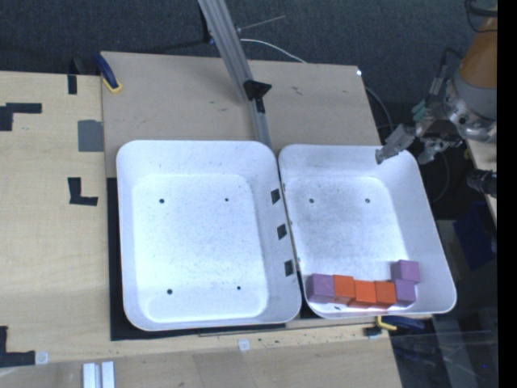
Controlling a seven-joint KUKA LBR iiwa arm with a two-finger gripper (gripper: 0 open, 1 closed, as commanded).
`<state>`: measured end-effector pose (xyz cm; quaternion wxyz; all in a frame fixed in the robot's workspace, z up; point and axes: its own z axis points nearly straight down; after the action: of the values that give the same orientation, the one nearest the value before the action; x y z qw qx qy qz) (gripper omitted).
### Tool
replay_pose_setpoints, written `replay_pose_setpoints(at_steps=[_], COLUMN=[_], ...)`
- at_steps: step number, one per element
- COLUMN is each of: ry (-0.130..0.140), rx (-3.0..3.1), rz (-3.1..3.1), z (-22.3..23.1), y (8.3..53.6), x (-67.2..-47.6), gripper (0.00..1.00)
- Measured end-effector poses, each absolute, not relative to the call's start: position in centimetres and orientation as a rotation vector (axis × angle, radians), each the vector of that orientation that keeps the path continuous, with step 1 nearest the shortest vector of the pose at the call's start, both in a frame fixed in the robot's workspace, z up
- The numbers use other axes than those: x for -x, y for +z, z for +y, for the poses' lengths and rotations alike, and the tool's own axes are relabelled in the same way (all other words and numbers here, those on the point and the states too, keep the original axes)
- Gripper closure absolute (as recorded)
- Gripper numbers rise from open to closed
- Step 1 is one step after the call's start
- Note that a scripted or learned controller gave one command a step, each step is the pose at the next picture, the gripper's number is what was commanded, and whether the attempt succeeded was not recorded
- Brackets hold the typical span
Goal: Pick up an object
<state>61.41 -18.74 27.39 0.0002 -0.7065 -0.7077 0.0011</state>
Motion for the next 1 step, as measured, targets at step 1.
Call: replay_pose_setpoints(at_steps=[1], ry=[0.002], rx=[2.214], rz=[-2.226], z=[-15.54], y=[24.02], x=[-66.78], gripper=[0.0])
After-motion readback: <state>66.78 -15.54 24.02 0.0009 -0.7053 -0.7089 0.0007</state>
